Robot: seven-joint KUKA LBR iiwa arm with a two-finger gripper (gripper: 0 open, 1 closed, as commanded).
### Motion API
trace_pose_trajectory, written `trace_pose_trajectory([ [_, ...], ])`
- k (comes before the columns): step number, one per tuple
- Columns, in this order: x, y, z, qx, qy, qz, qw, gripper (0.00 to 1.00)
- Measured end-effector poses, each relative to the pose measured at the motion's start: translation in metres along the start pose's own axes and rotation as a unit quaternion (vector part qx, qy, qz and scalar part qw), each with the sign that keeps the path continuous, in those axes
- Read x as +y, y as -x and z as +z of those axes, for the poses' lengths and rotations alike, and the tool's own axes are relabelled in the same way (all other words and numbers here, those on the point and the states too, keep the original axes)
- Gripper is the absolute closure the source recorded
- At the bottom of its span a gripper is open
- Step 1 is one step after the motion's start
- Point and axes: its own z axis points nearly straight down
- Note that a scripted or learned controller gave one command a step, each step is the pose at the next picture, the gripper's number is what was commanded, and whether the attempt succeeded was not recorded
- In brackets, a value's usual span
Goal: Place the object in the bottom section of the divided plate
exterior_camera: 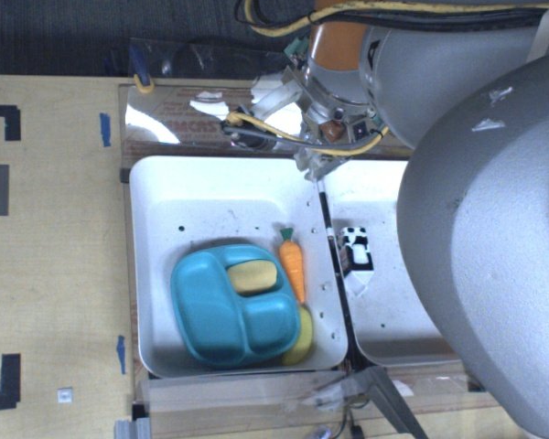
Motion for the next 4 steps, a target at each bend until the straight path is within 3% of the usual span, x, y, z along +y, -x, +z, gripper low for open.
trace_pose_trajectory([
  [1, 0.025, 0.025, -0.038, 0.002, 0.002, 0.124, 0.9923, 1.0],
  [2, 0.097, 0.037, -0.056, 0.002, 0.002, 0.124, 0.9923, 1.0],
  [3, 0.095, 0.036, -0.065, 0.003, 0.002, 0.123, 0.9924, 1.0],
  [4, 0.172, 0.108, -0.062, -0.001, 0.001, 0.126, 0.992, 1.0],
])
